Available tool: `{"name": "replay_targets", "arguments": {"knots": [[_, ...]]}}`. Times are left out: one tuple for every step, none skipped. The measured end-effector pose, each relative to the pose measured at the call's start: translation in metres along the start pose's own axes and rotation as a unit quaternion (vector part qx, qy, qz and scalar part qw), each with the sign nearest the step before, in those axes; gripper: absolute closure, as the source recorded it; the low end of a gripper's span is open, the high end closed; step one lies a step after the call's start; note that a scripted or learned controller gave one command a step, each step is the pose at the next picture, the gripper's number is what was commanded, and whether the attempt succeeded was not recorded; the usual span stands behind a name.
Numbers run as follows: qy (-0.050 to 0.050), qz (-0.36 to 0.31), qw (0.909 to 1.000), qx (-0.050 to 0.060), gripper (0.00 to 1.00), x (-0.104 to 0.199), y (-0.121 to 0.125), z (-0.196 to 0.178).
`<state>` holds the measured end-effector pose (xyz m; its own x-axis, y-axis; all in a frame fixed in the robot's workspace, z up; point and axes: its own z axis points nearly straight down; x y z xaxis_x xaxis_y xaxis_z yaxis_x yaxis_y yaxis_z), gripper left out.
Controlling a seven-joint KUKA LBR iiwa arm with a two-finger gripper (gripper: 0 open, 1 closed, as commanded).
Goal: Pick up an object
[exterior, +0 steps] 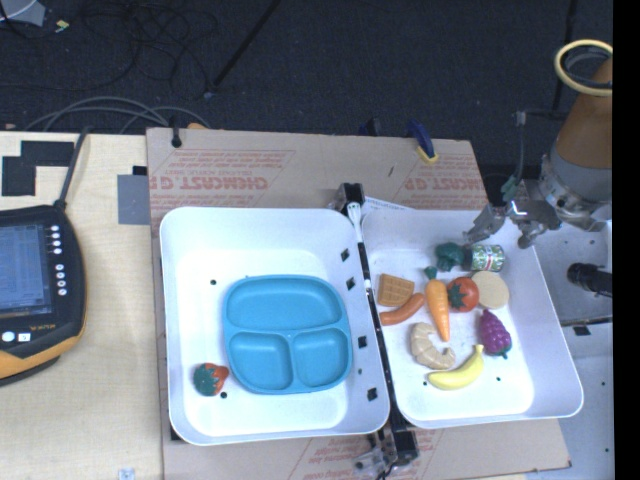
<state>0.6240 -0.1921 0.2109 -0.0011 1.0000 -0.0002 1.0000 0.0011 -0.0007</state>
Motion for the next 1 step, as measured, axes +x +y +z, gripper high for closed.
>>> {"name": "replay_targets", "arguments": {"knots": [[-0.001, 0.001, 1.0000, -0.006, 0.00, -0.0081, 0.0181, 0.0858]]}}
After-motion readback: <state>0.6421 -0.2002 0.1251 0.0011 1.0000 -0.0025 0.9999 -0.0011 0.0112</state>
